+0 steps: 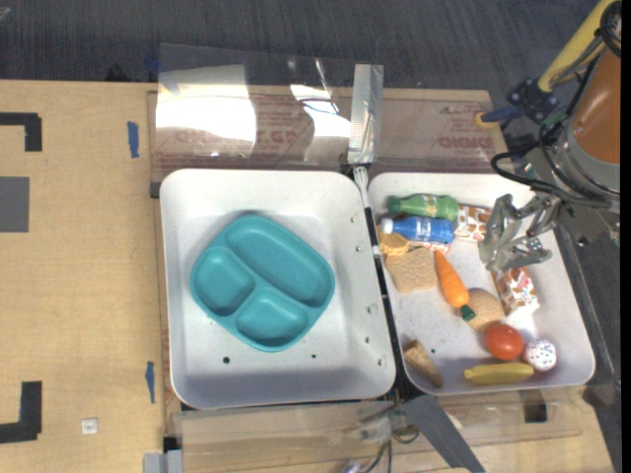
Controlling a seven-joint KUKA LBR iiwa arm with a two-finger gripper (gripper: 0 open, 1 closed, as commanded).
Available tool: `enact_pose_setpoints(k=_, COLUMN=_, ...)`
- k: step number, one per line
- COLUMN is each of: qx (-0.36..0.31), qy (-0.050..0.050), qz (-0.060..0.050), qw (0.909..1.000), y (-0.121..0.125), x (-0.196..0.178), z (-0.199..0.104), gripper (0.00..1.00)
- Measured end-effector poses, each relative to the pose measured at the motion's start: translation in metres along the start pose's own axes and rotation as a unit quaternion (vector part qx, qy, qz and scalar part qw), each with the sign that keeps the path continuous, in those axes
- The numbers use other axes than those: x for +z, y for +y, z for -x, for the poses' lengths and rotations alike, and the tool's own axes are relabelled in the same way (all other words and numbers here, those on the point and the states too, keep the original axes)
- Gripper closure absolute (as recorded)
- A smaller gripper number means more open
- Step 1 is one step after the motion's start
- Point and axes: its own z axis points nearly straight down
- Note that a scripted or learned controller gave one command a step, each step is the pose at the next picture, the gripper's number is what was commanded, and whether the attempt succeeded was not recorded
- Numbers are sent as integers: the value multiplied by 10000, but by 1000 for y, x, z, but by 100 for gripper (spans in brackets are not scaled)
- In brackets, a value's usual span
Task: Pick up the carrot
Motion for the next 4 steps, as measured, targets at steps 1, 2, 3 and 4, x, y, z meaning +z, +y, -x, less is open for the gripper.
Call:
enact_pose_setpoints(k=1, qx=-4, qy=11, qz=10, qw=10000, y=1, x=1, z=0, gripper=0)
enact_pose_setpoints(k=2, qx=-21, qy=85, qz=58, qw=9999, y=-7, x=138, z=30, gripper=0)
enact_pose_setpoints(k=3, qx=-450, qy=-10, qz=1, qw=9990, y=-35, x=219, z=37, gripper=0)
enact_pose_setpoints(k=4, qx=-454, qy=-69, qz=-16, qw=9989, y=-34, x=207, z=41, gripper=100)
